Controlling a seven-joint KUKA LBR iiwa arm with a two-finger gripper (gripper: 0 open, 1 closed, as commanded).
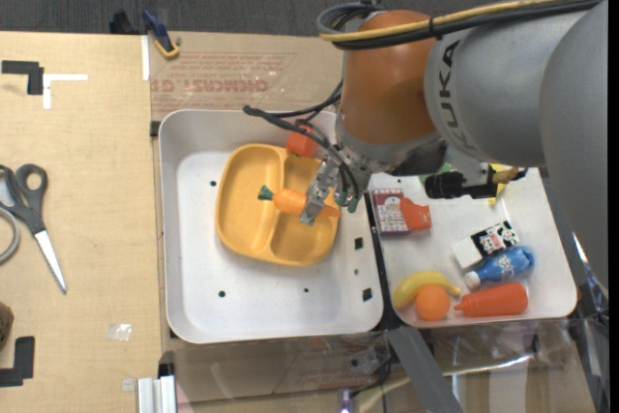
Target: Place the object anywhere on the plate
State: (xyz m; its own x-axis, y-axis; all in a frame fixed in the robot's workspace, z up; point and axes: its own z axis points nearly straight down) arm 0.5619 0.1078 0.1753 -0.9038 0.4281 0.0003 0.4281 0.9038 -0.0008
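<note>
A yellow divided plate lies in the left white bin, toward its back. A small orange toy carrot with a green top rests on the plate, over its centre divider. My gripper hangs low over the plate's right half, its tip right against the carrot's right end. From this angle I cannot make out whether the carrot is gripped or just lying beside the tip. The arm's orange band covers the bin's back right corner. Another small orange piece shows at the plate's back rim, under the wrist.
The right bin holds a red and white box, a white patterned block, a blue bottle, a banana, an orange and a long red-orange item. Scissors lie on the bench at left.
</note>
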